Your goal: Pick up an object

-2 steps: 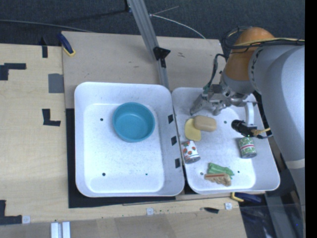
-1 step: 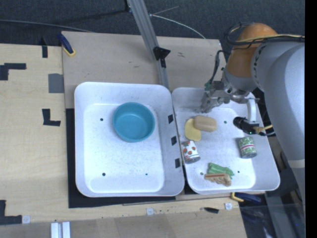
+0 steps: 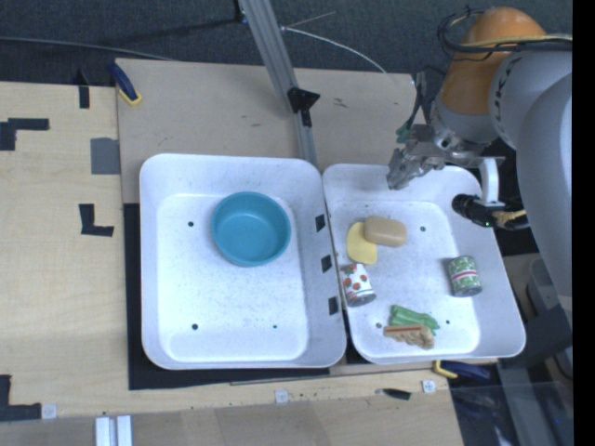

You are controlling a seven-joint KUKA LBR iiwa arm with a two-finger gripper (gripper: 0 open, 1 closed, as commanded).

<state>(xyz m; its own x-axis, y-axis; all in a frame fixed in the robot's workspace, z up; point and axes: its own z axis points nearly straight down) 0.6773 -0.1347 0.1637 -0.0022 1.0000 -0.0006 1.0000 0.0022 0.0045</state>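
Note:
My gripper (image 3: 403, 173) hangs over the far edge of the right bin (image 3: 497, 337), with nothing visible between its fingers. Below it in that bin lie a tan bread-like piece (image 3: 385, 231) overlapping a yellow piece (image 3: 359, 245). A small red-and-white can (image 3: 357, 284) rests near the bin's left wall. A green can (image 3: 463, 276) lies toward the right side. A green and tan toy food item (image 3: 410, 326) sits near the front.
The left bin (image 3: 177, 333) holds a blue bowl (image 3: 250, 228). A slanted metal pole (image 3: 275, 59) crosses the bench behind the bins. The bulky grey arm (image 3: 539, 147) fills the right side above the right bin.

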